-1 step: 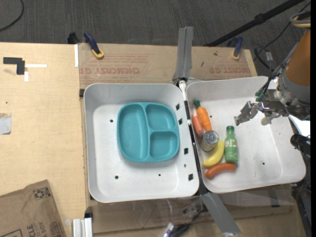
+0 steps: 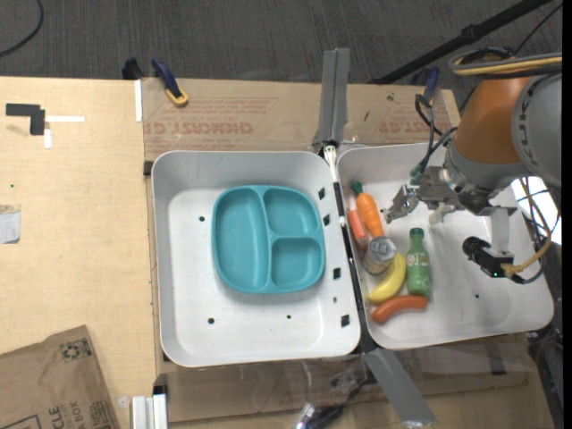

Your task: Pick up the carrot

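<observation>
The gripper (image 2: 404, 202) hangs over the right bin (image 2: 527, 307), its two dark fingers parted with only the bin's white floor showing between the tips, and nothing held. The arm (image 2: 500, 123), grey with its orange band, reaches in behind the gripper from the right.

The carrot (image 2: 368, 214) lies just beyond the fingertips, to their left and slightly toward the near edge of the bin, close but apart from them. It points lengthwise along the divider between the bins, green top at the far end, with a second, redder piece of the same shape (image 2: 357, 227) pressed along its far-from-gripper side.

Nearer the camera than the gripper sits a cluster: a grey can (image 2: 380, 253) touching the carrot's lower end, a green bottle (image 2: 417, 262) upright-looking beside it and almost directly below the fingertips, a banana (image 2: 390, 281) curving under the can, and a red-orange sausage-shaped item (image 2: 399, 307) nearest the front wall.

Well to the gripper's left, across the divider, the left bin (image 2: 179, 329) carries a teal three-compartment plate (image 2: 268, 239).
</observation>
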Tool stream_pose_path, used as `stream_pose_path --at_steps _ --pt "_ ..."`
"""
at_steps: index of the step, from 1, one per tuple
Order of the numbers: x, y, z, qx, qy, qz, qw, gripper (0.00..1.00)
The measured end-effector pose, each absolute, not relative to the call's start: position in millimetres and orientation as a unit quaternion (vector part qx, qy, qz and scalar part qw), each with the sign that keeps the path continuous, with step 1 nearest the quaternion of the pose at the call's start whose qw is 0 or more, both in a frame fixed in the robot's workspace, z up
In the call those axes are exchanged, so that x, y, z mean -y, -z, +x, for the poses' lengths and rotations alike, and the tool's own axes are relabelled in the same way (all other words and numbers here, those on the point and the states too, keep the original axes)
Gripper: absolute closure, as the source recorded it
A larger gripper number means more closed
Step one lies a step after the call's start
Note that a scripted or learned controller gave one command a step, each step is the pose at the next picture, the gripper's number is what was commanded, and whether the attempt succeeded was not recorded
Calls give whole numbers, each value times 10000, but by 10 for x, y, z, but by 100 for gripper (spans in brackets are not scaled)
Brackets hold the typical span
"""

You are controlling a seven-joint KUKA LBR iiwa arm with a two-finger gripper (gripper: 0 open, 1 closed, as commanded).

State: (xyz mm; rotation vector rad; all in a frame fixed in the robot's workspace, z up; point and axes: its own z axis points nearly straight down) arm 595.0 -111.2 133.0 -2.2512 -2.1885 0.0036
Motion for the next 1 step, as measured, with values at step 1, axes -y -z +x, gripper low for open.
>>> stream_pose_path --at_steps 1 --pt "1019 -1055 6132 7690 -9 -6392 -70 0"
